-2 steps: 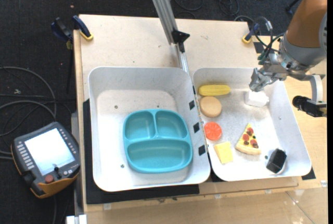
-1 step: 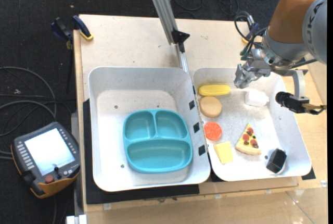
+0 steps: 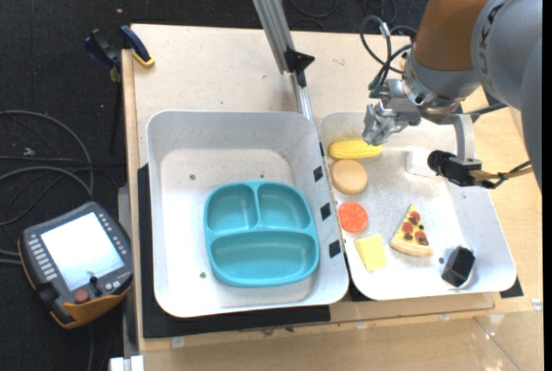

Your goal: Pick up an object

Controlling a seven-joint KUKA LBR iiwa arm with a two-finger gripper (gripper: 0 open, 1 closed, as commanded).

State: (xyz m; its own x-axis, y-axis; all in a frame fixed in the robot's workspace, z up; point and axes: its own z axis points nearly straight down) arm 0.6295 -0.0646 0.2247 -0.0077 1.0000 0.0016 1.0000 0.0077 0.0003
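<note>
1. Banana (image 3: 354,150): lies at the back of the right bin (image 3: 483,214), beside a bun (image 3: 349,178).
2. My jaws (image 3: 377,133) hang over its right end; grip state: cannot tell.
3. Left bin (image 3: 172,145): teal tray (image 3: 259,233).

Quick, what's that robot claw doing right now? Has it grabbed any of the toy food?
Gripper: at the right end of the yellow corn in the right bin; whether it is open, closed or holding anything cannot be told.

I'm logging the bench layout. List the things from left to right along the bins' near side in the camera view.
Teal divided tray → yellow cheese block → pizza slice → black object.
</note>
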